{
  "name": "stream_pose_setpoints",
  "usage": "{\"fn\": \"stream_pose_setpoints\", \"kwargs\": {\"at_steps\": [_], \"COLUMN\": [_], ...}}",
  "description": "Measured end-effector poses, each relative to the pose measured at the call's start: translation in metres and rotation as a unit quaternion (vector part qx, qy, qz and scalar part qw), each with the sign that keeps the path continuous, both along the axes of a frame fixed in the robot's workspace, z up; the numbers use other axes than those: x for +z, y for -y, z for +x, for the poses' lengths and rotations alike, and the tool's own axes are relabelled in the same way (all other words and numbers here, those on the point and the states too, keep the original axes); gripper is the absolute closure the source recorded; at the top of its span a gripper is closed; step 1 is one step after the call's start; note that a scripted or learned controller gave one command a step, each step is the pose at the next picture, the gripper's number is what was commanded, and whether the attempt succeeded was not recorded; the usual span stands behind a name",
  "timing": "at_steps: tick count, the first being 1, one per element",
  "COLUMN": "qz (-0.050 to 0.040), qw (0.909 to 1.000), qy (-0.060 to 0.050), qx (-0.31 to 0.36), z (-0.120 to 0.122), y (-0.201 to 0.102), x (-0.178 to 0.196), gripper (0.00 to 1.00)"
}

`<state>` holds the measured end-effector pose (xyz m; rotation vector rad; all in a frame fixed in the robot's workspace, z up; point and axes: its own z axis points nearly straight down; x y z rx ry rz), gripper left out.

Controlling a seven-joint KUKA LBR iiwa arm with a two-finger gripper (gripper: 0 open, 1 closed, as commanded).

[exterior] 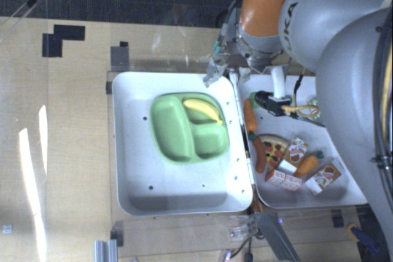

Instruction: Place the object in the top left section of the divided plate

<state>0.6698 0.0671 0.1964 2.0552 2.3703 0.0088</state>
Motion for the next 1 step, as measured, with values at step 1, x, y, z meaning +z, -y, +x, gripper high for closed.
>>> {"fn": "stream_pose_setpoints", "kwargs": {"at_steps": [1], "qz": [0.0000], "qw": [1.0000], "qy": [0.000], "qx": [0.000], "z": [0.0000], "y": [0.0000], "x": [0.0000], "gripper": [0.00]}}
